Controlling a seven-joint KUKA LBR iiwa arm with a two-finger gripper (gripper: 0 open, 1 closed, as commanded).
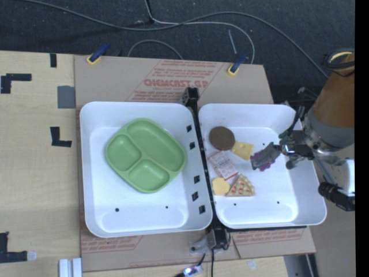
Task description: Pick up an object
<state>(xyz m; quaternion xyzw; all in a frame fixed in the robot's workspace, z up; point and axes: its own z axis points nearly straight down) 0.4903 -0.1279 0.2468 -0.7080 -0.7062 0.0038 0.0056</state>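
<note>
Arm (331, 105) looms at three o'clock, gripper (266, 156) low over the right bin (288, 209), claw clenched on a purple toy (264, 161); cookie (221, 137) at its ten o'clock.

Just off the dark grey gripper (266, 156), a small purple piece (265, 164) shows beside it. Farther left of it lie a pale yellow block (243, 150), a brown round disc (221, 137), a white packet with red print (223, 165), a yellow round piece (219, 186) and an orange-tan wedge with red spots (241, 187). Both bins (92, 172) are white. Well left of the gripper, the divided plate (146, 154) is light green.
</note>
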